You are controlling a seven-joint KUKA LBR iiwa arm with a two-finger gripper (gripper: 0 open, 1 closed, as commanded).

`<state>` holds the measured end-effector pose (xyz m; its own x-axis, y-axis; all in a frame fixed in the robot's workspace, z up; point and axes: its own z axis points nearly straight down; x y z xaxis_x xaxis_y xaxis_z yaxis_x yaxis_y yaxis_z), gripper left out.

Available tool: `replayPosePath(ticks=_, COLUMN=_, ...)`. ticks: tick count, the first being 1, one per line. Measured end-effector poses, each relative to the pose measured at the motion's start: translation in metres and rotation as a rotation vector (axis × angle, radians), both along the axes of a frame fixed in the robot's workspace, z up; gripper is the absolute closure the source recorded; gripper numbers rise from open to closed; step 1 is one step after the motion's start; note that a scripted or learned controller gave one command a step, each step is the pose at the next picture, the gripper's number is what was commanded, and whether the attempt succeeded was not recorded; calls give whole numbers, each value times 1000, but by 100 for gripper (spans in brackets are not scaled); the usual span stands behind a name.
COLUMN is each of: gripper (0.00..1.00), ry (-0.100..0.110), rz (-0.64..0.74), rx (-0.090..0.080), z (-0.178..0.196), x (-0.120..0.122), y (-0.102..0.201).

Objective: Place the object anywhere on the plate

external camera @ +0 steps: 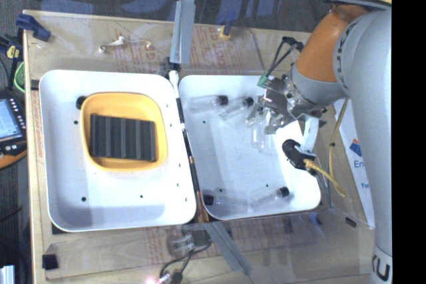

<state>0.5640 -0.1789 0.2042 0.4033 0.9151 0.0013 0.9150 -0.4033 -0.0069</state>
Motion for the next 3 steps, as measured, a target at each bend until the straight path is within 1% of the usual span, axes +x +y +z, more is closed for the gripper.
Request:
replayPosePath(ticks=1, gripper=100, ry=-1, rz=167, rx=-1, z=-19, x=7, y=67)
replayPosePath(ticks=2, gripper=100, ry=-3, rz=241, rx=-2, z=-13, x=25, y=133)
replayPosePath(ticks=3, gripper=0, ry=-3, rz=241, rx=-2, z=-13, x=25, y=133)
